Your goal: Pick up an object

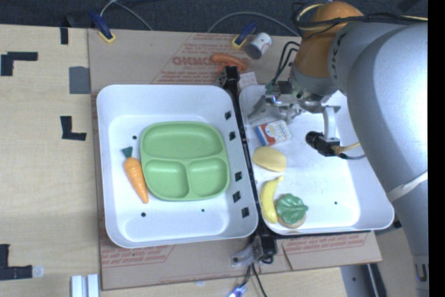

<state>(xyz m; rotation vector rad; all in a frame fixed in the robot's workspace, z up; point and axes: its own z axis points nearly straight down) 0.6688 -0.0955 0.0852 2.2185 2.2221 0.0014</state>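
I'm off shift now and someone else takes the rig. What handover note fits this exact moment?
Gripper: low over the back of the right bin, above a small carton; no object seen in it.
Right bin: carton, yellow potato-like piece, banana, green lettuce piece.
Left bin: green tray, carrot.
Done: nothing lifted.
Left: grasp and lift one object; the carton is closest.

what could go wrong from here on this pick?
1. The gripper sits over a small carton near the divider between the bins; it may clip that wall.
2. The potato lies close beside the carton and could get nudged.
3. The banana and lettuce toy touch, so grabbing one may drag the other.
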